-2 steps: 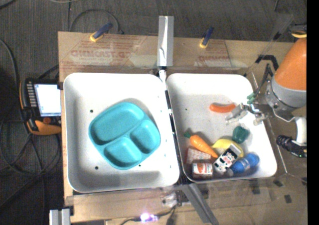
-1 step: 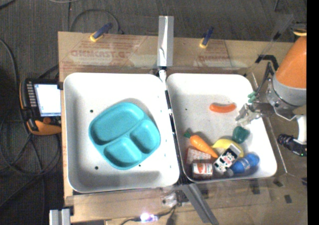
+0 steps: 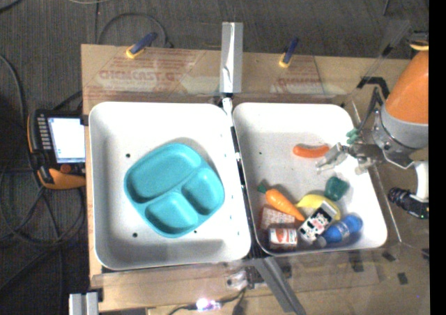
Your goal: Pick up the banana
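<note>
Approach step. Gripper (image 3: 333, 158) spread, holding nothing, hovering just beyond the banana (image 3: 318, 203), nearer the orange sausage (image 3: 310, 150). Next: shift over banana, beside the carrot (image 3: 283, 202), descend, close.

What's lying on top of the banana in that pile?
A black-and-white toy cow lies across the banana's lower end, with a blue bottle beside it. The banana's upper curve shows; whatever sits beneath it is covered.

Banana (image 3: 315, 203) partly covered by cow toy (image 3: 317, 224) and carrot (image 3: 282, 202). Gripper (image 3: 333, 157) fingers blurred, opening unreadable. Labels on near cans (image 3: 279, 226) too small to read.
</note>
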Controlling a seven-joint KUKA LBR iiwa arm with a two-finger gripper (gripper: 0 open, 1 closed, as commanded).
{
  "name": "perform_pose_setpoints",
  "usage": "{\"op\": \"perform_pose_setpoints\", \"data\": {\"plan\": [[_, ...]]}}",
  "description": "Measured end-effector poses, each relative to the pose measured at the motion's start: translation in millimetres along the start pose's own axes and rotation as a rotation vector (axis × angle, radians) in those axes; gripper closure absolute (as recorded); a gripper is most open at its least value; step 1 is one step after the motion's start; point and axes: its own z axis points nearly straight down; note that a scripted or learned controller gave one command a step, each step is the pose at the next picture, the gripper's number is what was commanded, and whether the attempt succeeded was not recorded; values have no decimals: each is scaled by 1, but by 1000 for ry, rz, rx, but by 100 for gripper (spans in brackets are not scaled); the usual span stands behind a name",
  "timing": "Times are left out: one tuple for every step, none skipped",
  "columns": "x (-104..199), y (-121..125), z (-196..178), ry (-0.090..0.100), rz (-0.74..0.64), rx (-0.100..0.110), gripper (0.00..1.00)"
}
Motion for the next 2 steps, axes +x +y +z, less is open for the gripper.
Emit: {"op": "perform_pose_setpoints", "data": {"plan": [[21, -27, 109, -4, -58, -24, 0], [22, -25, 101, 0, -57, -26, 100]]}}
